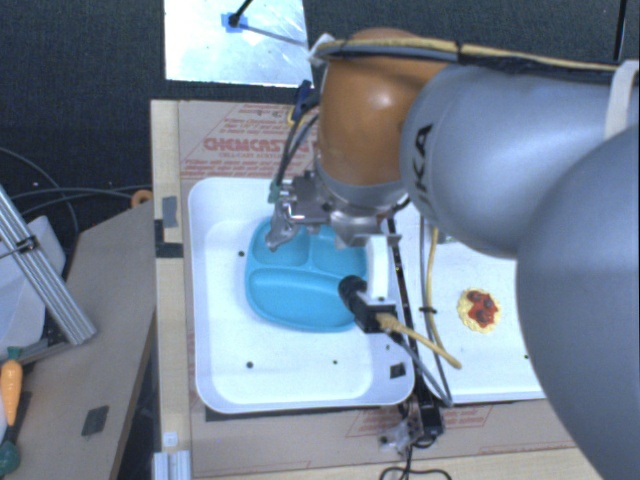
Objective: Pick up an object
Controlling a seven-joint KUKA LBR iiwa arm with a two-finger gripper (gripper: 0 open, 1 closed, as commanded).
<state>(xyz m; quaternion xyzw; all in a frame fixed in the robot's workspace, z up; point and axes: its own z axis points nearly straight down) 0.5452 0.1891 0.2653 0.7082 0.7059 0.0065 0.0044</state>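
The single overhead camera looks down at a slant on two shallow white plastic bins set side by side on the table (170, 268).

The left white bin (225, 368) holds a light-blue plastic divided plate (300, 293) that lies flat in the bin's upper middle part. The right white bin (500, 368) holds a small round yellow toy food piece with a red topping (479, 310), lying alone at about the centre of its visible floor.

The grey arm with its glossy orange band (370, 108) reaches in from 3 o'clock and covers most of the right side and top of the view. Its end effector (285, 213), a metallic two-finger part, hangs below the orange band and sits over the blue plate's rim at about 11 o'clock on the plate. Whether it touches the plate cannot be told, and the state of the end effector cannot be told either.

The yellow toy lies well apart from the end effector, toward 4 o'clock from it.
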